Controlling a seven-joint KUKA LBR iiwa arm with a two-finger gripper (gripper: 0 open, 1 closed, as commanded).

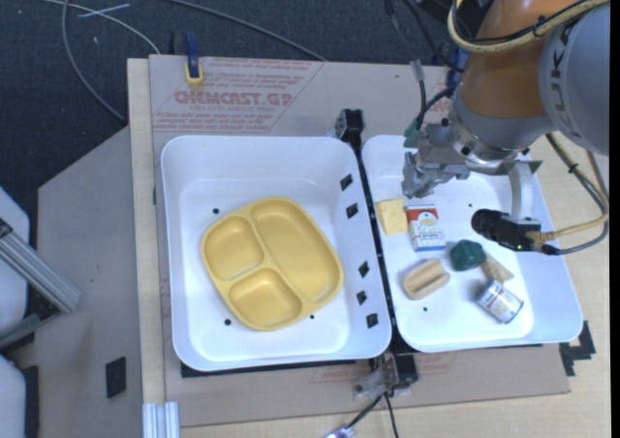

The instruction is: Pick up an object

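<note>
Surface is carrying two white bins; right bin [562, 315] is holding the objects. Jaws [422, 186] are hovering over the small box [424, 229]; can't tell their state. Nothing lifted, pick not done.

One fixed camera above the bench [242, 87], looking down at a slant, both bins [184, 233] in frame

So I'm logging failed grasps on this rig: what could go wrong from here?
The gripper hangs over a tight cluster: the yellow block and small red-and-white box lie almost touching, so it may nudge one while going for the other. Both sit near the right bin's left wall, which could block a finger.
</note>
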